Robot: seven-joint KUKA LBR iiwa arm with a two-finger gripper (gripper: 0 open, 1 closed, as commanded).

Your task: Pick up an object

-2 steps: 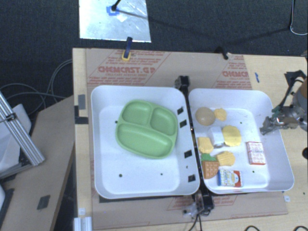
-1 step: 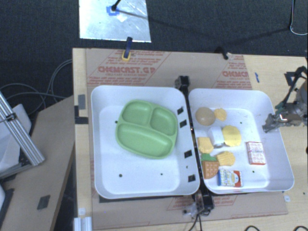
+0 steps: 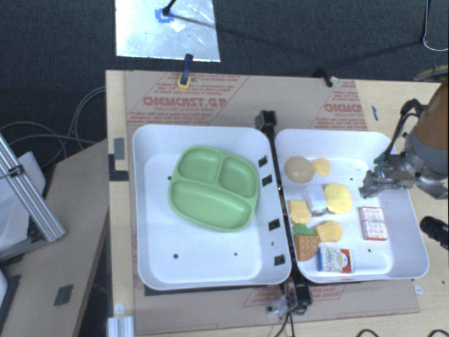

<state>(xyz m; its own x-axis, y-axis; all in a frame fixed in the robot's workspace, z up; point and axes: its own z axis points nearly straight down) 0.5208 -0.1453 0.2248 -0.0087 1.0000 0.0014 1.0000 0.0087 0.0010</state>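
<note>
The jaws [image 3: 370, 185] hover over the right bin [image 3: 414, 258] near its right wall; their state cannot be told. Objects crowd together: the red-and-white packet [image 3: 372, 223] lies nearest, so a descent may miss or nudge neighbours.

Hand [image 3: 370, 183] over right bin [image 3: 403, 262] — toys inside.

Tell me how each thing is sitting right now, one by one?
Green plate: flat in the left bin, nothing on it.
Red-and-white box: lying flat in the right bin, apart from the pile.
Blue-and-white carton: lying flat.
Tan ball: resting beside small yellow pieces.
Gripper: above the right bin, holding nothing visible.
</note>
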